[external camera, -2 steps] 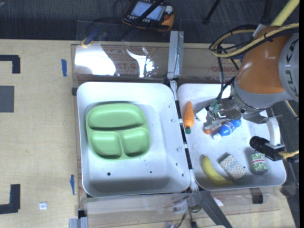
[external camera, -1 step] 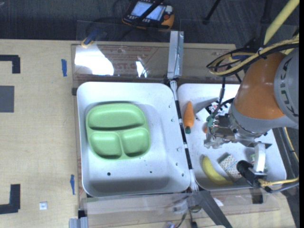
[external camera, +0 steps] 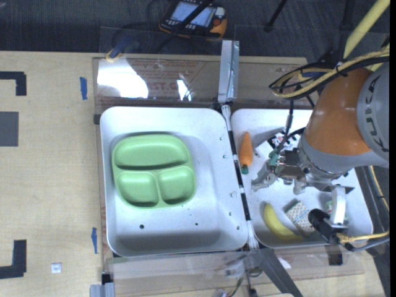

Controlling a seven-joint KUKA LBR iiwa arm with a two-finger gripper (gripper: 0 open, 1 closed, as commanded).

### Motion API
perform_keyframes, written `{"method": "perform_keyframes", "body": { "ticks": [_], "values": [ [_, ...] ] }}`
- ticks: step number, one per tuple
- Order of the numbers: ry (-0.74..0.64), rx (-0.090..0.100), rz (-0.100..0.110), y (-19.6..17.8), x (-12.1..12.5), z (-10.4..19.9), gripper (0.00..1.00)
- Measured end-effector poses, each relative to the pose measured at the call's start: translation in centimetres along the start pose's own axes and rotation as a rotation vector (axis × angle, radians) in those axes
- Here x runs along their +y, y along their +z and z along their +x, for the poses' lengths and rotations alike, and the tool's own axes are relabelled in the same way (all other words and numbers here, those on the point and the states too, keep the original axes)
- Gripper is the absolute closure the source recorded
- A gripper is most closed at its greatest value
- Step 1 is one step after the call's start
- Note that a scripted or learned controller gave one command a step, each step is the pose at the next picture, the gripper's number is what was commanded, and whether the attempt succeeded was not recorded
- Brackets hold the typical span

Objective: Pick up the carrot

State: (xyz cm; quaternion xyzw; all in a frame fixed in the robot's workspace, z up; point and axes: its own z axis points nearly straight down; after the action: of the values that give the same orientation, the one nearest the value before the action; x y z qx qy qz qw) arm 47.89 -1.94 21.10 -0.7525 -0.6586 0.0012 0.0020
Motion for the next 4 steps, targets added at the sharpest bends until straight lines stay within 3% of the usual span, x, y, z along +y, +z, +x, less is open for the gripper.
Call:
{"method": "perform_keyframes", "body": {
  "ticks": [1, 2, 3, 4],
  "values": [
    [0.381, 0.000, 0.002, 2.8, -0.5, 3.4, 0.00],
    [0.341, -0.001, -0.003, -2.4, 0.9, -6.2, 0.00],
    [0.389, 0.000, -0.003, 11.7, 2.7, -8.3, 0.00],
    [0.389, 0.000, -0.002, 10.8, 2.7, -8.3, 1.00]
  ]
}}
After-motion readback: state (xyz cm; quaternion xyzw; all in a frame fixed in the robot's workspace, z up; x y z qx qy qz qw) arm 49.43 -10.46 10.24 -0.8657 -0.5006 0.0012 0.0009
